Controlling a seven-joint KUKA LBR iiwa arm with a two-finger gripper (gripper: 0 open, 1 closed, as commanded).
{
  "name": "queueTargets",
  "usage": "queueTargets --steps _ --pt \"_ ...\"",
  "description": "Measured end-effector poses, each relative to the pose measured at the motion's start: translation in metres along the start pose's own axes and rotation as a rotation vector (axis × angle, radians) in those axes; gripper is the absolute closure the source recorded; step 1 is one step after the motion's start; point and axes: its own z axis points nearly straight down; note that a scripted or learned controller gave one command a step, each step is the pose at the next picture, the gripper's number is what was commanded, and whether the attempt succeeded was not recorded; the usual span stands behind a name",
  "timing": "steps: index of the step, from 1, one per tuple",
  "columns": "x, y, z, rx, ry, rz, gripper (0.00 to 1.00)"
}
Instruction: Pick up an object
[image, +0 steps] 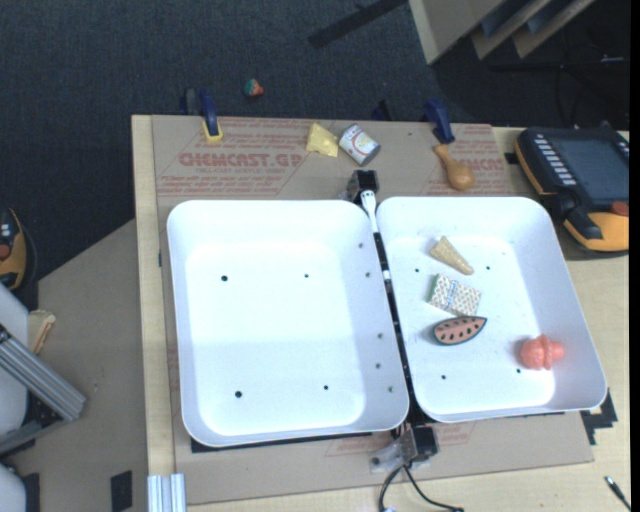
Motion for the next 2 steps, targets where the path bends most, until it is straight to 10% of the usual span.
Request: queueTargets --steps 1,2 --pt "-0.049 -0.080 0.113 0.030 0.008 0.015 1.00" --pt "-0.023 -0.120 -0.003 0.002 0.000 0.004 1.00"
